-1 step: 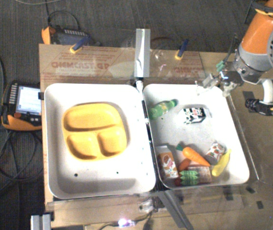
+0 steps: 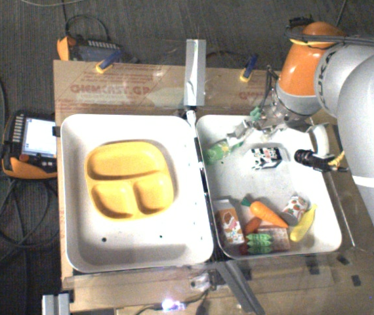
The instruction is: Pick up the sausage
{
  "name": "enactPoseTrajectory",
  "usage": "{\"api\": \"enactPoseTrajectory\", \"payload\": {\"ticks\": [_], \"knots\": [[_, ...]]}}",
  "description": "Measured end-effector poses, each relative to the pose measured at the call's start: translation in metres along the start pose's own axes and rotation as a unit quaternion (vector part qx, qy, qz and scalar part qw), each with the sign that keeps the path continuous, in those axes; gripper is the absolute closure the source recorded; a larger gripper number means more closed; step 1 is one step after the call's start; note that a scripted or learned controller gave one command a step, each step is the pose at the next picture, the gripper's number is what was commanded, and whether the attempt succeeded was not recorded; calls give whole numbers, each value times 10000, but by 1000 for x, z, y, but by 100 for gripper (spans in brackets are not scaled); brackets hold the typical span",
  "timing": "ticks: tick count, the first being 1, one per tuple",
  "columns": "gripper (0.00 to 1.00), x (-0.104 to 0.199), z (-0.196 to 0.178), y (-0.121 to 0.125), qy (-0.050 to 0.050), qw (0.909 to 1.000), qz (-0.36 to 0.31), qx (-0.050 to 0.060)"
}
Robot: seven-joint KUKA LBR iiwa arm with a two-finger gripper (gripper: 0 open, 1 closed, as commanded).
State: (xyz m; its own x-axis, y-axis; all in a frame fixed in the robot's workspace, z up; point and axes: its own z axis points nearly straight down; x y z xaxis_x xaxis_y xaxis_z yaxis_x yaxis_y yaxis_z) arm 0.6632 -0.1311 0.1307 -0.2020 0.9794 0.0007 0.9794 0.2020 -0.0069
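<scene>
The sausage (image 2: 252,226) is a short red-brown piece near the front of the right bin (image 2: 318,176). It lies between a printed snack packet (image 2: 229,226) and a carrot (image 2: 270,214), touching both. My gripper (image 2: 243,130) hangs over the back left part of the same bin, well behind the sausage and above a green toy (image 2: 218,153). Nothing shows in its grasp.
A black and white carton (image 2: 266,157) lies mid-bin. A strawberry-print can (image 2: 295,207), a banana (image 2: 304,224) and a green and brown packet (image 2: 267,242) crowd the front. The left bin (image 2: 75,176) holds a yellow divided plate (image 2: 132,178).
</scene>
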Motion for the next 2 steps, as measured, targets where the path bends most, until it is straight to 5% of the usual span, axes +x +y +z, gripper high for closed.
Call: {"api": "enactPoseTrajectory", "payload": {"ticks": [1,2], "knots": [[0,29,42,-47,-57,9945,1045,-73],[0,41,42,-97,-39,9999,-49,-98]]}}
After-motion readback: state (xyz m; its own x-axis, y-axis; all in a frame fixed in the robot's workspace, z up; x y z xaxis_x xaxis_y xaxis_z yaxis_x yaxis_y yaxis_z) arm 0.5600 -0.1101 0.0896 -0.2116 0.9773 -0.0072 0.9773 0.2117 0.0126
